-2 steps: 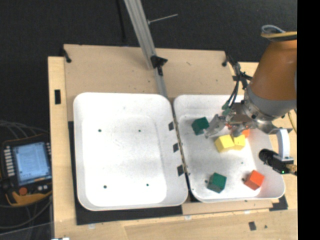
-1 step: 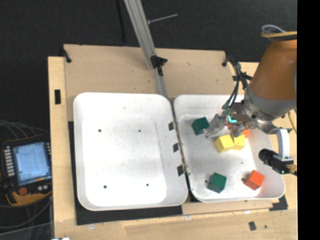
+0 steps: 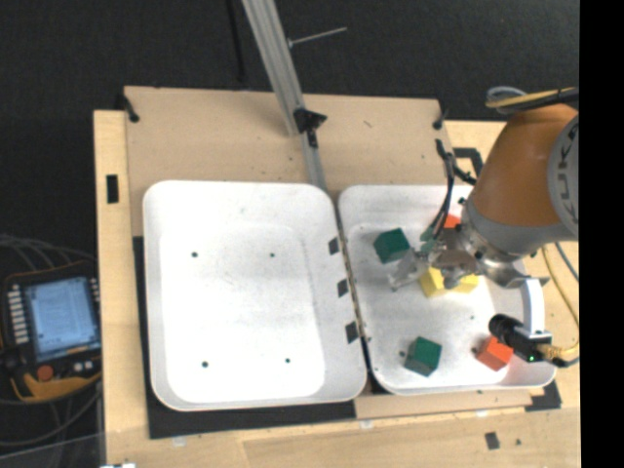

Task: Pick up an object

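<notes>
The right bin (image 3: 390, 203) holds several small blocks. A green block (image 3: 392, 245) lies near its left side, and a second green block (image 3: 423, 355) sits by the front wall. Two yellow blocks (image 3: 435, 283) lie side by side in the middle, partly under the arm. An orange block (image 3: 492, 355) rests in the front right corner, and a small orange piece (image 3: 450, 221) shows beside the wrist. My gripper (image 3: 417, 265) is low in the right bin, between the upper green block and the yellow blocks, close to both. The wrist hides part of what lies beneath it.
The left bin (image 3: 175, 213) stands beside the right one, with a ridge and clips between them. A slanted metal pole (image 3: 278, 57) rises behind the bins. A handheld control pendant (image 3: 54, 320) lies off the bench at far left. Cables hang at the right bin's front right.
</notes>
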Robot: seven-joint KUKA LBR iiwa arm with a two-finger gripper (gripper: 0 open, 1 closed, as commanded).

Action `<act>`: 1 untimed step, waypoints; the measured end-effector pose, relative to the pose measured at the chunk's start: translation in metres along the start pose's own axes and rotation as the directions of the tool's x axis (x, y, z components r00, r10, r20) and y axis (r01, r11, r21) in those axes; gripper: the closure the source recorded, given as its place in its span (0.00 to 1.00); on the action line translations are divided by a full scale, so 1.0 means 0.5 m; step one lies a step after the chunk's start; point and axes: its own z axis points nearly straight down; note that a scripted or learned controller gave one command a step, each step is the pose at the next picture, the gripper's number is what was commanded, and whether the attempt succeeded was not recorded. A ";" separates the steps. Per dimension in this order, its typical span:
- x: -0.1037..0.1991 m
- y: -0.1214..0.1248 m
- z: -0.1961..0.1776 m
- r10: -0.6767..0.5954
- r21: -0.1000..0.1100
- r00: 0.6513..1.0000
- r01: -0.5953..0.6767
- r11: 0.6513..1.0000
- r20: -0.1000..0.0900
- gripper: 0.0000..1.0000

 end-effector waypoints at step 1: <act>0.010 -0.015 0.114 0.000 0.001 1.000 0.000 1.000 -0.001 0.00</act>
